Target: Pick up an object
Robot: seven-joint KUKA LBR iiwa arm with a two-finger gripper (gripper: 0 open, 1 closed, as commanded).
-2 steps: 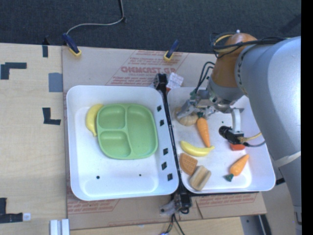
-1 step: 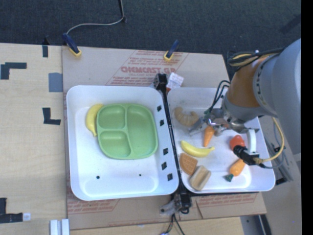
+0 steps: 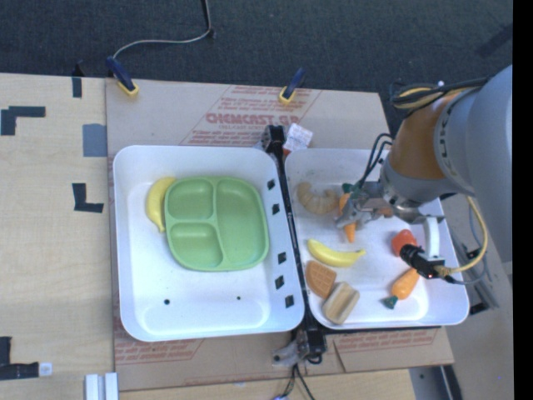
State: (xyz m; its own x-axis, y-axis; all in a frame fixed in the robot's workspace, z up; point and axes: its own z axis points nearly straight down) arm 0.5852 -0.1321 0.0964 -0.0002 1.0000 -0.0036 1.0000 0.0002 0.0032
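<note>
Croissant (image 3: 315, 197) is parked in the right bin (image 3: 450, 307), just left of the claw (image 3: 351, 217), with a small orange bit (image 3: 350, 230) right under the tips. How wide the claw is set can't be told, too cluttered. Easy miss probably: the banana (image 3: 335, 254) could get nudged, or the wrong piece gets pinched.
</note>
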